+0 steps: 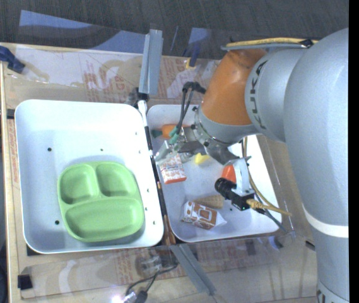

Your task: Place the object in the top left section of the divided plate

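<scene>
Several small things lie crowded in the right bin [264,188] under the pincer [182,145] (open or shut, I cannot tell); it might grab two. Green divided plate [101,202] waits left.

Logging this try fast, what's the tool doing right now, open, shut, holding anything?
Tool: low in the right bin over a small packet; open or shut cannot be told.
</scene>
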Robot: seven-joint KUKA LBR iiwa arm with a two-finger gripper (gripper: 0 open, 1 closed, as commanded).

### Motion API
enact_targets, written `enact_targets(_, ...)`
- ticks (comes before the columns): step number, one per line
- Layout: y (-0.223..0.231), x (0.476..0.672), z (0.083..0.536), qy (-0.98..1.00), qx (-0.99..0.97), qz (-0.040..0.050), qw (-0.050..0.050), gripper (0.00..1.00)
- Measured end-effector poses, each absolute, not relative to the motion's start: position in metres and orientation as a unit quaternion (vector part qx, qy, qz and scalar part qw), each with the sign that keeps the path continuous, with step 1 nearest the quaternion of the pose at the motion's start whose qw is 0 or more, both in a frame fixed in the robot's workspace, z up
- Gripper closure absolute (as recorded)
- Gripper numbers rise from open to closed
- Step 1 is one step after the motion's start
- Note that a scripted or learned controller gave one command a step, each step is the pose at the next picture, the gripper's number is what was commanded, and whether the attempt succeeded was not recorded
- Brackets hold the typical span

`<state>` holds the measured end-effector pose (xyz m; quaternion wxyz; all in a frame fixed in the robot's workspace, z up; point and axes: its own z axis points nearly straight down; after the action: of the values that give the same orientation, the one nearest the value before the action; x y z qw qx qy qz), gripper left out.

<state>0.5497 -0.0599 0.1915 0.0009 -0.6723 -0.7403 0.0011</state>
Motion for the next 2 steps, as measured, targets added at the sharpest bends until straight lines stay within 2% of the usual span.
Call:
enact_targets(1,-0.001,0.506,0.252,-0.731,-0.683,0.0003,0.001,1.00)
enact_targets(2,0.090,0.476,0.243,-0.750,-0.661,0.0019,0.001,1.00)
